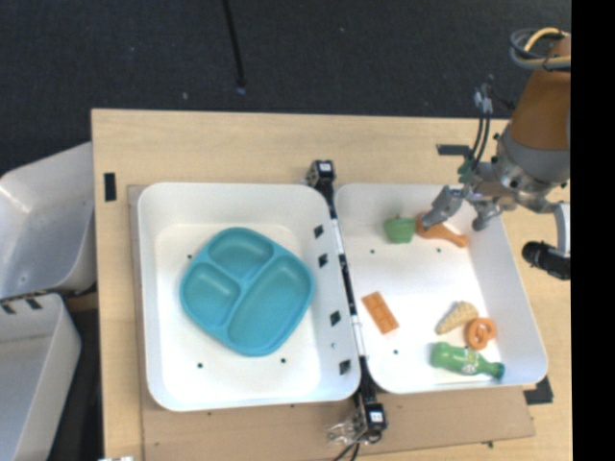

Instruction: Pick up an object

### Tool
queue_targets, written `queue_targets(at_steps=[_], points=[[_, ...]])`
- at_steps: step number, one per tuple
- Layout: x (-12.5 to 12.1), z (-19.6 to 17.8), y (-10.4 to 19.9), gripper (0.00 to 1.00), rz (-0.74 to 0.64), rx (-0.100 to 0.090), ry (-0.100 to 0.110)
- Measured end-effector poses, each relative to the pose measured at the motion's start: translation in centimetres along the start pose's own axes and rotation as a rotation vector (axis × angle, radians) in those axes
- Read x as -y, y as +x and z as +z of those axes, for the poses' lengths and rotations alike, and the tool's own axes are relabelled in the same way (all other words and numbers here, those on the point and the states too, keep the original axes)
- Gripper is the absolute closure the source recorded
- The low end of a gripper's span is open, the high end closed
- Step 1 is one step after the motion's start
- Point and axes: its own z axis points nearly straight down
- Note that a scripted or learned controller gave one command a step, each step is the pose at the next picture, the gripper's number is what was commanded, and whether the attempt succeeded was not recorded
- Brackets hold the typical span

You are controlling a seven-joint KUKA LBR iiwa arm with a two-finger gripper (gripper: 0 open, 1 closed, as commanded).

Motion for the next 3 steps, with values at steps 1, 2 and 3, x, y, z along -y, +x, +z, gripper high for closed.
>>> queue_targets(at_steps=[1,2,3], points=[[-0.3,-0.8,0.0,0.0,-0.002,0.002,-0.013],[-0.2,5.2,0.6,0.0,-0.003,0.003,-0.009],[-0.4,11.4,0.8,0.0,-0.002,0.003,-0.009]])
